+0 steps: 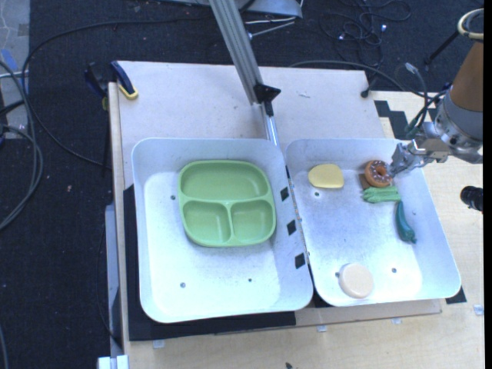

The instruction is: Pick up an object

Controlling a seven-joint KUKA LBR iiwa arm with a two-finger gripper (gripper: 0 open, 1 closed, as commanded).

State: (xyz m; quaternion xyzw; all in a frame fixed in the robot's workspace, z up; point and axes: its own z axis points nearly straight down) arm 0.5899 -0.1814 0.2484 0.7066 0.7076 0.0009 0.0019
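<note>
The right bin (pixel 430 275) holds a yellow lump (pixel 326 177), a brown doughnut-like ring (pixel 376 174), a green bean-like piece (pixel 382 195), a darker teal piece (pixel 404 223) and a cream round disc (pixel 357 280). My gripper (pixel 401 162) hangs at the bin's upper right edge, its tip just right of the brown ring and close to touching it. Nothing shows between its fingers.
A green three-compartment plate (pixel 227 203) lies in the left bin (pixel 161 283). A slanted metal pole (pixel 240 41) rises from the seam between the bins. Cables lie on the dark floor around the bench.
</note>
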